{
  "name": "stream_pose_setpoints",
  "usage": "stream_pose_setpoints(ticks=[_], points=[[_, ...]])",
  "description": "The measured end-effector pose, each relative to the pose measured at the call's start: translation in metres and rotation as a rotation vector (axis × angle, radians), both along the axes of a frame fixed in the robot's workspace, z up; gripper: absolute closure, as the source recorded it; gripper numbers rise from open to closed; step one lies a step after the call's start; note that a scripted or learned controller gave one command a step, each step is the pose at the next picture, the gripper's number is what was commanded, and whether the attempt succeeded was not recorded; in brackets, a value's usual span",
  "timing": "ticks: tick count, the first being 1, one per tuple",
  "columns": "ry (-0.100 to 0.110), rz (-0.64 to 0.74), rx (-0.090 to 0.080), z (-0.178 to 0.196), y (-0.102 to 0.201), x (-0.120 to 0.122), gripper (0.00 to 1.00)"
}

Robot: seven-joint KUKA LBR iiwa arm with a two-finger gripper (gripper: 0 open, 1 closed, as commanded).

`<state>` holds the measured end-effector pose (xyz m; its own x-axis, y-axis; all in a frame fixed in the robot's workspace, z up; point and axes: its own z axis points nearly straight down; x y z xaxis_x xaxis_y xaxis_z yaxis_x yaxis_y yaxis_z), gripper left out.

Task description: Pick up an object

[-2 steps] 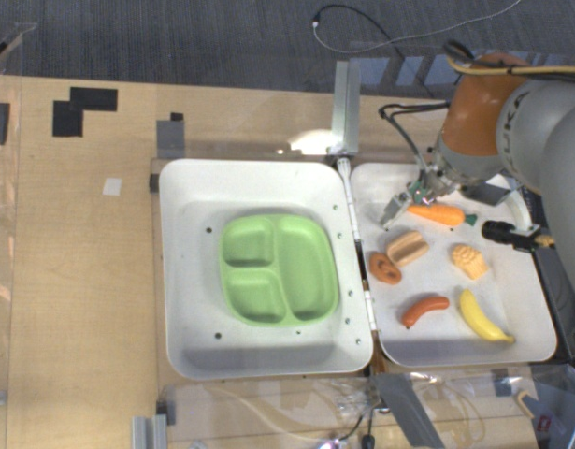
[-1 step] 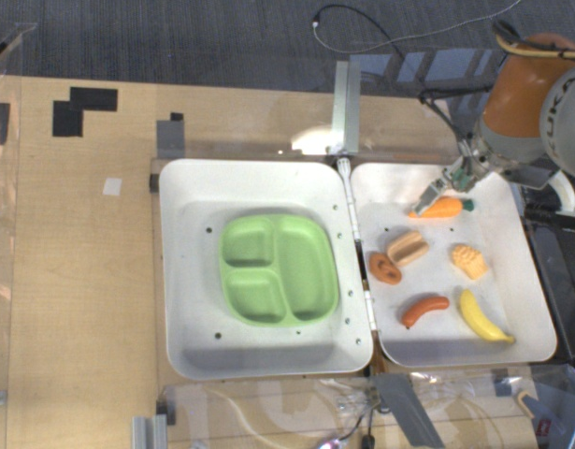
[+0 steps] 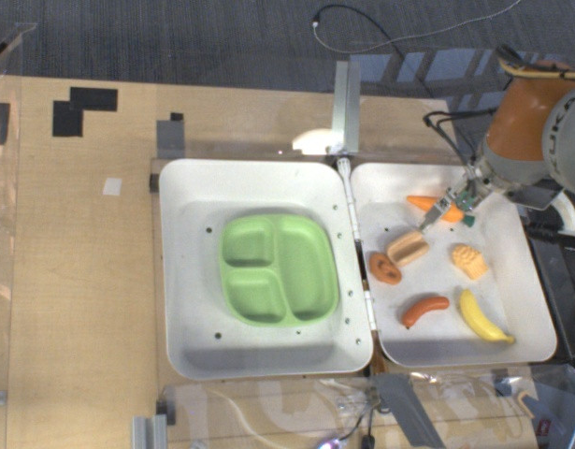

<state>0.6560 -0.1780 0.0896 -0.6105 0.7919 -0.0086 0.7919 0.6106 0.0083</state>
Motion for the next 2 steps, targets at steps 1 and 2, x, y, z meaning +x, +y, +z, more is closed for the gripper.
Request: stream_pose_setpoints(ticks=[1,2], points=[[-0.011,0.001,-0.001,0.014,0.001,0.003,1.00],[0.001,0.031,0.001,0.102,0.033,-0.024,1.00]])
